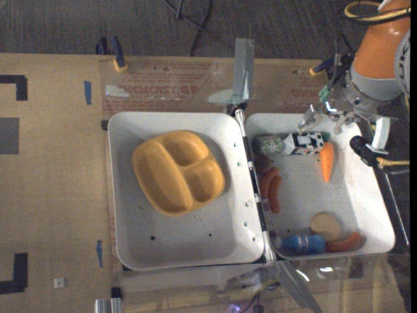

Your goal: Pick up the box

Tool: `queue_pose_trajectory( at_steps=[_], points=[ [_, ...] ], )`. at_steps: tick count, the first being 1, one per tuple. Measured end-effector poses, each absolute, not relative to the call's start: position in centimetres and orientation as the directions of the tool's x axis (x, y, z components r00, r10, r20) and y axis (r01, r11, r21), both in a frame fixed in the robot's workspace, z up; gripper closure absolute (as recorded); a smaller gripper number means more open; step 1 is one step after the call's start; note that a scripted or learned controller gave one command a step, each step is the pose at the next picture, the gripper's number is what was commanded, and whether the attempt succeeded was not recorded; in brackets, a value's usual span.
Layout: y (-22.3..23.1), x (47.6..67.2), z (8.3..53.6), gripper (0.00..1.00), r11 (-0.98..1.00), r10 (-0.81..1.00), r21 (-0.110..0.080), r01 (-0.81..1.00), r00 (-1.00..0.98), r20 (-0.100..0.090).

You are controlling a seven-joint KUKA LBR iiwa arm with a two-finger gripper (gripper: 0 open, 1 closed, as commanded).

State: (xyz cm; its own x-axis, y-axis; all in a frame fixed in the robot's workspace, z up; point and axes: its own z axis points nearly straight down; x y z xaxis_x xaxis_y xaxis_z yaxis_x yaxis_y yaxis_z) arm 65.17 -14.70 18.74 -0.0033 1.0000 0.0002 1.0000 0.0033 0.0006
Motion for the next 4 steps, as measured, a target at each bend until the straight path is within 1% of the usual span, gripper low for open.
queue_pose_trajectory(
  at_steps=[1, 2, 3, 4],
  points=[
    [-18.4, 66.8, 18.0, 0.00, 0.037, 0.999, 0.004, 0.999, -0.037, -0.003],
    [-17.9, 57.4, 18.2, 0.00, -0.009, 1.000, 0.002, 1.000, 0.009, -0.001],
    [-16.3, 48.9, 8.7, 0.00, 0.253, 0.968, 0.005, 0.968, -0.253, -0.001],
    [-16.4, 49.0, 9.7, 1.00, 0.250, 0.968, 0.009, 0.968, -0.250, -0.001]
  ],
)
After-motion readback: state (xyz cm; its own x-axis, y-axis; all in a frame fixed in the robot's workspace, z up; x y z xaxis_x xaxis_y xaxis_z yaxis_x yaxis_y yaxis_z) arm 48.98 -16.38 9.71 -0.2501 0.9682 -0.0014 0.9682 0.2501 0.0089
